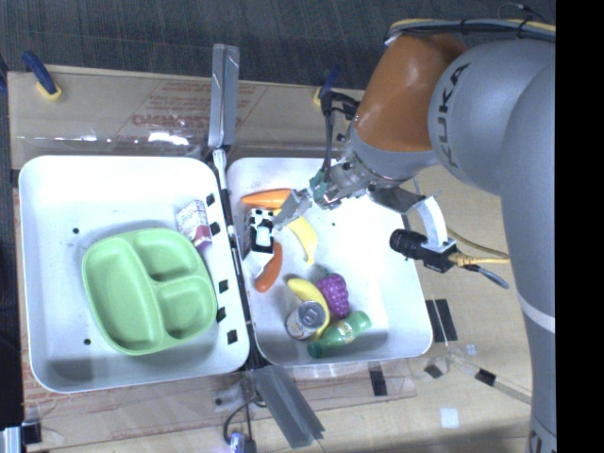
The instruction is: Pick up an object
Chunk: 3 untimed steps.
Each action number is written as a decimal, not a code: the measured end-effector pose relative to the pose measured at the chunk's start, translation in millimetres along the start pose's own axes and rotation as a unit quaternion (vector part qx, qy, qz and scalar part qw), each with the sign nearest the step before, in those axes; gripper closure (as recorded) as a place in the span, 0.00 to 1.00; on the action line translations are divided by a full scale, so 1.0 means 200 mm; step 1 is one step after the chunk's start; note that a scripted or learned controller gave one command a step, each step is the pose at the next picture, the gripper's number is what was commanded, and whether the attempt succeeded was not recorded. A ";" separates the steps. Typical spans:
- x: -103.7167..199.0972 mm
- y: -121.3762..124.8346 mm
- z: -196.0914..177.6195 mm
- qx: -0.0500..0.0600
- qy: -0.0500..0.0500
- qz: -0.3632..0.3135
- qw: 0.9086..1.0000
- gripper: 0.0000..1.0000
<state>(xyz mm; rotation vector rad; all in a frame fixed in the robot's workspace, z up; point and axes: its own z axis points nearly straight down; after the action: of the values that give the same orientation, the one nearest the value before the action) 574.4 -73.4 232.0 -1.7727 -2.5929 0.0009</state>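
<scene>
green divided tray (146,291) in left white bin (38,253) (small carton (194,223) alongside)

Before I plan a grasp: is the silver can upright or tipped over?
Upright, it seems: the silver can shows its round top to the camera, standing beside the purple grapes.

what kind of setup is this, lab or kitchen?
Most likely a robot lab test bench, not a kitchen: two white bins taped to cardboard, toy food such as a banana and grapes, and a grey arm reaching in.
</scene>
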 end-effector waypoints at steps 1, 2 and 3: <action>-0.10 0.00 -0.09 0.000 0.000 0.138 0.990 0.00; -0.22 -0.04 0.44 0.002 0.000 0.098 0.995 0.00; -0.32 0.01 0.64 0.000 0.000 0.109 0.994 0.00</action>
<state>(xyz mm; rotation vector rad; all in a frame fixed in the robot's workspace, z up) 600.3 -132.7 103.5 -2.0457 -2.3833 0.0017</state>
